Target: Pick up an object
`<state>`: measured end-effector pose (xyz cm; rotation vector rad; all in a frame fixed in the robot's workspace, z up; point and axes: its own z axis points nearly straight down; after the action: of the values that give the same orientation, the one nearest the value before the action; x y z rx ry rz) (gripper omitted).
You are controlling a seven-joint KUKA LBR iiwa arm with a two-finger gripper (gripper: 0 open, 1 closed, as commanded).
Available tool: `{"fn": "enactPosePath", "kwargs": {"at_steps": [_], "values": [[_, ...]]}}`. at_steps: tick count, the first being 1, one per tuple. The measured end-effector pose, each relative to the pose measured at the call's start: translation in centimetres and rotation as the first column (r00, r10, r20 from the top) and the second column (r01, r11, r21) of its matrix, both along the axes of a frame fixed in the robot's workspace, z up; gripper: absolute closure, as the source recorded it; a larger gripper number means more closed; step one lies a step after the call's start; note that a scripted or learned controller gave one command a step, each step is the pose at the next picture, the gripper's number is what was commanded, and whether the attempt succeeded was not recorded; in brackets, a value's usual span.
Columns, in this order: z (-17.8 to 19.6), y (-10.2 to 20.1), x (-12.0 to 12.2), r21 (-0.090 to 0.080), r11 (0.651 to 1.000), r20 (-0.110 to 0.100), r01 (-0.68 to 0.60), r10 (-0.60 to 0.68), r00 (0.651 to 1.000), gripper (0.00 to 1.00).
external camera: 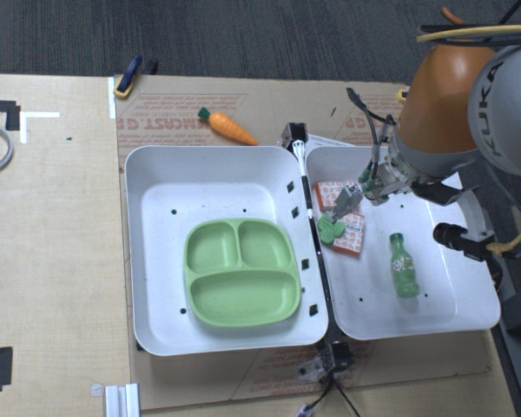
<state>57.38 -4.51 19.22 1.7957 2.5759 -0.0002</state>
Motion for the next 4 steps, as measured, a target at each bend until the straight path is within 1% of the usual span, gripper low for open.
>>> {"fn": "enactPosePath", "kwargs": {"at_steps": [1,2,3,4], "values": [[0.0,-0.6,-4.2,0.001,0.992,-0.001,-0.124,0.124,0.992,0.00],[0.0,0.7,3.9,-0.001,0.919,0.001,-0.395,0.395,0.919,0.00],[0.0,2.4,-0.3,0.000,0.798,0.000,-0.603,0.603,0.798,0.00],[0.0,6.0,-2.9,0.000,0.708,0.000,-0.706,0.706,0.708,0.00]]}}
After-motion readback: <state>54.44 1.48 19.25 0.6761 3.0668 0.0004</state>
